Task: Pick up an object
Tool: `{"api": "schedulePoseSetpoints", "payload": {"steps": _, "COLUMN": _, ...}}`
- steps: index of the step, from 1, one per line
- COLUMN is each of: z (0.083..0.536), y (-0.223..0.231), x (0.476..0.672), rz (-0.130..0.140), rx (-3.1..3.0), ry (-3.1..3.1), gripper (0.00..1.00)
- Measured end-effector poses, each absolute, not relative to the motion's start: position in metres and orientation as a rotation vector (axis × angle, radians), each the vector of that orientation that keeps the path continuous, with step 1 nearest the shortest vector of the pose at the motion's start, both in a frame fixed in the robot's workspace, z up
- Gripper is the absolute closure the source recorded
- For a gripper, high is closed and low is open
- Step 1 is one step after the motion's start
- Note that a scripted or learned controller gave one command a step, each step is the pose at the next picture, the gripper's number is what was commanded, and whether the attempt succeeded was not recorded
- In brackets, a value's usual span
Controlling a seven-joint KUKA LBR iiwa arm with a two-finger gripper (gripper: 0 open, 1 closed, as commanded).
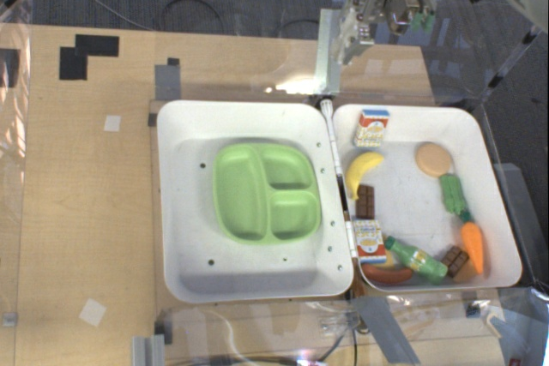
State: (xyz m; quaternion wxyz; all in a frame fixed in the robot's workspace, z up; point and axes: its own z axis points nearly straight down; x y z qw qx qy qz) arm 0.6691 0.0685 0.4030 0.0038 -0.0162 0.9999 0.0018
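Camera view, single fixed frame. Hand (388,13) sits high at the top of the picture, above the far edge of the bench (77,210), beyond both bins and over neither. Nothing lies between its fingers; whether they stand wide or narrow I cannot tell, the parts are too cluttered.

Nearest below me, right bin (491,184): carton (372,129) at the far left corner, banana (362,171) just under it, chocolate bar (365,201) touching the banana's lower end. Round biscuit (434,159) toward the far right, green vegetable (455,196) and carrot (473,246) down the right wall. Near edge: second carton (369,239), green bottle (417,259), sausage (388,275), second chocolate piece (455,261), crowded together.

Left bin (171,210): green divided plate (263,191).

Progress: no pick made. Left to do: choose, descend, close, lift. The biscuit lies well apart from its neighbours, likely the easiest candidate.
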Motion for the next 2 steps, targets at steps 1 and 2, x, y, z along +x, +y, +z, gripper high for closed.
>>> {"api": "schedulePoseSetpoints", "payload": {"steps": 1, "z": 0.412, "y": 0.106, "x": 0.669, "rz": 0.007, "rx": 0.078, "ry": 3.129, "gripper": 1.00}}
{"api": "schedulePoseSetpoints", "payload": {"steps": 2, "z": 0.427, "y": 0.106, "x": 0.670, "rz": 0.010, "rx": 0.078, "ry": 3.118, "gripper": 1.00}}
